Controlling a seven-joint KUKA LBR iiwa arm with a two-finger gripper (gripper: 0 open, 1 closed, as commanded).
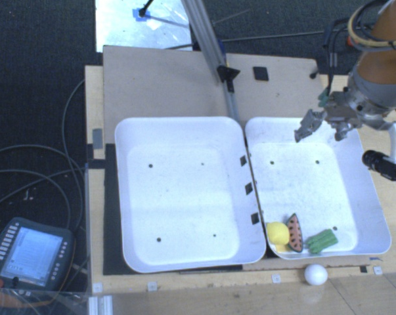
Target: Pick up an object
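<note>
Your gripper (324,128) hangs over the far edge of the right bin (355,195), its two fingers spread apart with nothing between them. The things you might pick lie well away from it, huddled in that bin's near left corner: a yellow ball (278,233), a red slice-shaped toy (295,231) just beside it, and a green piece (321,241) next along. A white ball (316,274) sits on the bench outside the bin's near rim. The left bin (184,195) adjoins.
</note>
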